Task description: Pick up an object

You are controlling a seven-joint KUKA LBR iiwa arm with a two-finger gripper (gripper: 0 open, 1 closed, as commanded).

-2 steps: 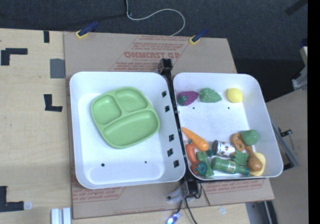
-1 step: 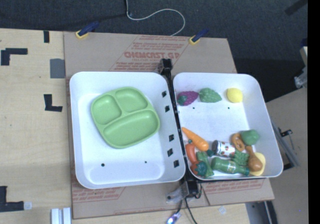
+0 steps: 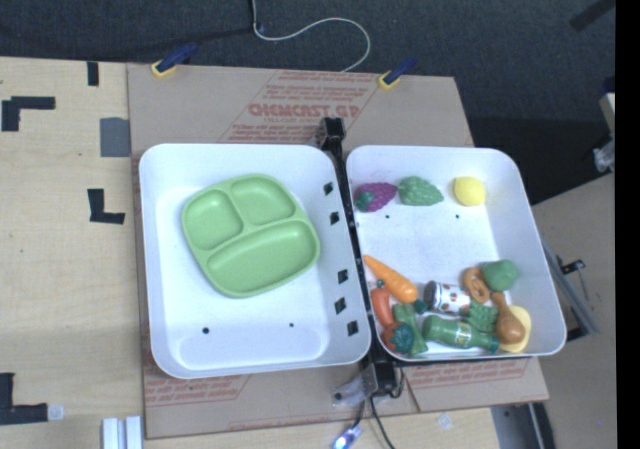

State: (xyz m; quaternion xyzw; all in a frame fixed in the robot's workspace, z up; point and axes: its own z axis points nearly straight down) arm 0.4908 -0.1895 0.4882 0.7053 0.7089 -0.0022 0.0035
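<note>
- The claw's state I cannot tell from where I stand.
- Most toys crowd the right bin's [image 3: 520, 237] near corner: carrot [image 3: 392, 279], green bottle [image 3: 458, 334], small can [image 3: 446, 297]. A pinch there may catch two or slip.
- Lemon [image 3: 468, 190] and purple grapes [image 3: 375, 196] sit near walls, risking a bump.
- The green plate [image 3: 250, 233] lies flat, hard to grip.

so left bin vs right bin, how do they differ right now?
The left bin carries a single green divided plate; the right bin carries many small toy foods. The plate sits mid-bin, while the toys mostly crowd the right bin's near edge, with three along the far edge. Both bins are shallow and white.
</note>
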